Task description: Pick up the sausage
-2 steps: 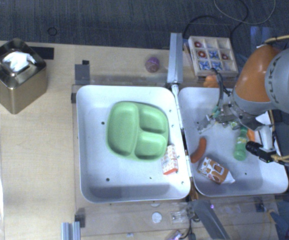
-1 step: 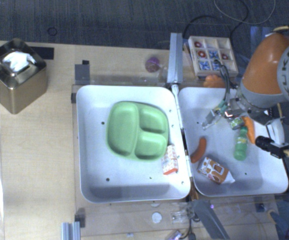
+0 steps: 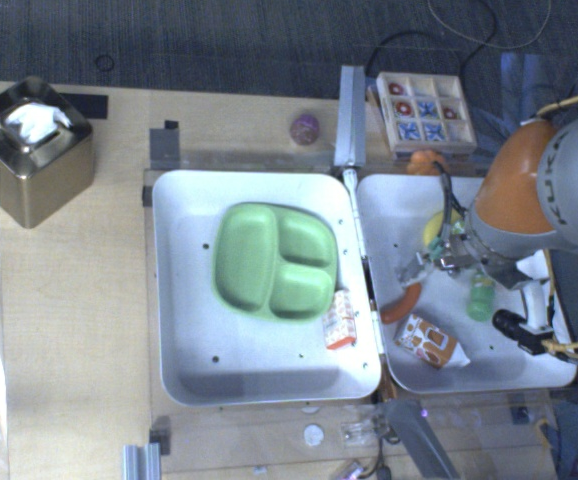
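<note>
Arm's orange-banded wrist hides much of the right bin (image 3: 529, 368); the claw (image 3: 439, 260) sits below it, small and cluttered, so whether it is spread or pressed together cannot be told. Sausage (image 3: 401, 304), reddish-orange, lies tilted on the right bin floor near the divider, just below-left of the claw; contact is unclear. A yellow item (image 3: 433, 230) and a green bottle (image 3: 481, 298) are partly hidden by the arm. Brown snack packet (image 3: 427, 341) lies just beside the sausage; its print is unreadable. Left bin (image 3: 184, 368) holds a green divided tray (image 3: 274, 259) and a small red-white carton (image 3: 341, 321), label illegible. Pale wooden table (image 3: 69, 348); dark carpet beyond. A metal tissue box (image 3: 34, 163) stands far left, a tic-tac-toe board (image 3: 425, 113) behind the right bin.
</note>
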### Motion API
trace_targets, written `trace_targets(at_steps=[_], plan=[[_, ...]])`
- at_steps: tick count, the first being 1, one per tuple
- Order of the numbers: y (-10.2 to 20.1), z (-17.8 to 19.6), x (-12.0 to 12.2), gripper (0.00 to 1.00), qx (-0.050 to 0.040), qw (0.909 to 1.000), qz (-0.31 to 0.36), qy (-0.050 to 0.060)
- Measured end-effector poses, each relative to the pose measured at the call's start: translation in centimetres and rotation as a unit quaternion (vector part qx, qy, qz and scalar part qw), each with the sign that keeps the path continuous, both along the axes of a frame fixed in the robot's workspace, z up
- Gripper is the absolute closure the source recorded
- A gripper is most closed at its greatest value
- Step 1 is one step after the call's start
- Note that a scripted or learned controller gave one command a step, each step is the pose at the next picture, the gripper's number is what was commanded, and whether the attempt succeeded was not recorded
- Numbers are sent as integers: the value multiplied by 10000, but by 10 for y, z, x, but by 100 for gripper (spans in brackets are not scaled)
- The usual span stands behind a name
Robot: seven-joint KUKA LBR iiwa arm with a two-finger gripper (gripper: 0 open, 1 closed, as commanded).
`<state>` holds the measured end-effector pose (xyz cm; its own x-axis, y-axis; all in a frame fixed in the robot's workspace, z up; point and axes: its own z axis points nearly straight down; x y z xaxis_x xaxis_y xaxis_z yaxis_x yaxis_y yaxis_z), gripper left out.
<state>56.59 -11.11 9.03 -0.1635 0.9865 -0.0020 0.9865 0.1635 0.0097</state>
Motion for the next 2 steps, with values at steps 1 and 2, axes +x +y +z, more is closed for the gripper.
trace_targets(at_steps=[1,2], plan=[[0,14,4,100,-16,10000,15,-56],[0,14,4,0,-16,10000,15,-55]])
